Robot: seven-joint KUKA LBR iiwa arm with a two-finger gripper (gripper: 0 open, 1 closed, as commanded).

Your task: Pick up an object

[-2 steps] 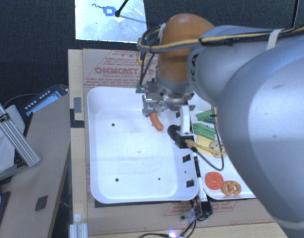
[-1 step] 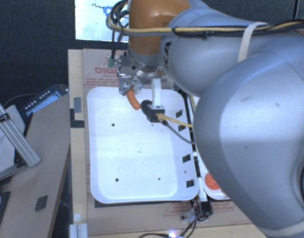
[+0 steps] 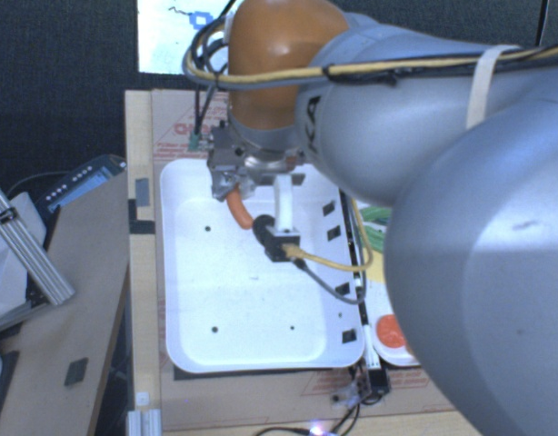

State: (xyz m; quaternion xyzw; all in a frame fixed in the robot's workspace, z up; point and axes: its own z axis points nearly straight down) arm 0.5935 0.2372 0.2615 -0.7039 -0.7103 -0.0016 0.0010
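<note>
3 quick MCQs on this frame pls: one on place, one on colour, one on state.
1. Where is the gripper?
A. over the left bin
B. over the right bin
C. off the bench

2. What colour is the round object in the right bin?
A. blue
B. orange
C. black

3. The arm is:
A. lying flat in the bin
B. parked off the bench
C. reaching over the bins

Key: 1 A, it hangs above the left bin's far end. 2 B, its visible part is orange. 3 C, it extends in from the right.
</note>
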